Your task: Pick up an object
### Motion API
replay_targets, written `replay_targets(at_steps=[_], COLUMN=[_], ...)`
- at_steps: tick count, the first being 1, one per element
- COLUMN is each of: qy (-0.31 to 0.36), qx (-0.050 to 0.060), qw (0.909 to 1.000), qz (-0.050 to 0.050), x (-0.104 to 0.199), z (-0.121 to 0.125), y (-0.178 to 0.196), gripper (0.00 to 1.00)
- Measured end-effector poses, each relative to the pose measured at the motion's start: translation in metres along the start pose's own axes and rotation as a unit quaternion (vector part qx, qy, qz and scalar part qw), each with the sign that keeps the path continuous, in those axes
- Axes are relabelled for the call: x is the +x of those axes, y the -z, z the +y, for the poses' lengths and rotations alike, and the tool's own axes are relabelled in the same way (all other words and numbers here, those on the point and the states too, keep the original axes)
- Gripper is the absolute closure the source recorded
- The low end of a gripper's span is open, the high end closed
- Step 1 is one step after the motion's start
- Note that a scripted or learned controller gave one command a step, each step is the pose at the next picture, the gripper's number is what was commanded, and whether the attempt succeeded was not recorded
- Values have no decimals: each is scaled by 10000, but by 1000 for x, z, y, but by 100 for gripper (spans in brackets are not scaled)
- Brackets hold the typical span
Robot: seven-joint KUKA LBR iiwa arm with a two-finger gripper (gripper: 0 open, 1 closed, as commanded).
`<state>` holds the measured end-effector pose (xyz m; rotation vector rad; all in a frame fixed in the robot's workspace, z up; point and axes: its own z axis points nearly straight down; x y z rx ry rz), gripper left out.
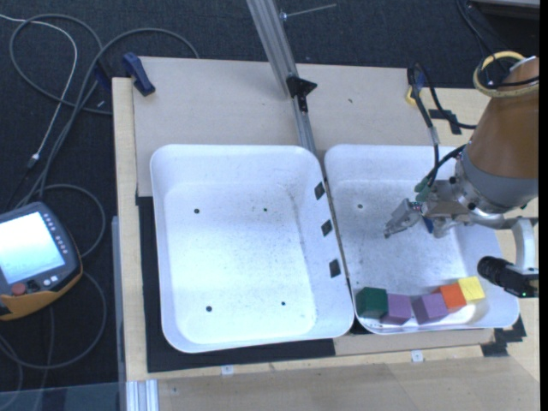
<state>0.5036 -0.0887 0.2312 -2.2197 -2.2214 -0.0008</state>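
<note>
- Bins sit side by side on the desk (214, 88): the left bin (171, 165) and the right bin (342, 165).
- Along the right bin's lower edge lies a row of blocks: green block (372, 301), purple block (399, 307), a second purple block (431, 307), orange block (453, 299), yellow block (472, 290).
- The tool (396, 223) hangs above the right bin's middle, up and left of the blocks, well apart from them; its opening cannot be told.

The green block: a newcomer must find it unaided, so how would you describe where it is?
Find the right-hand white bin of the two on the bench. Along its near edge runs a row of small blocks. The green block is the leftmost, in the corner by the other bin; beside it sits a purple block, with orange and yellow farther right.
</note>
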Motion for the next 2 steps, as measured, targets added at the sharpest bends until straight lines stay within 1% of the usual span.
replay_targets(at_steps=[1, 2], qy=[-33, 11], qx=[-30, -5], qw=[10000, 10000], qz=[-33, -16], x=[-89, -104], z=[3, 87], y=[37, -54], gripper=[0, 0])
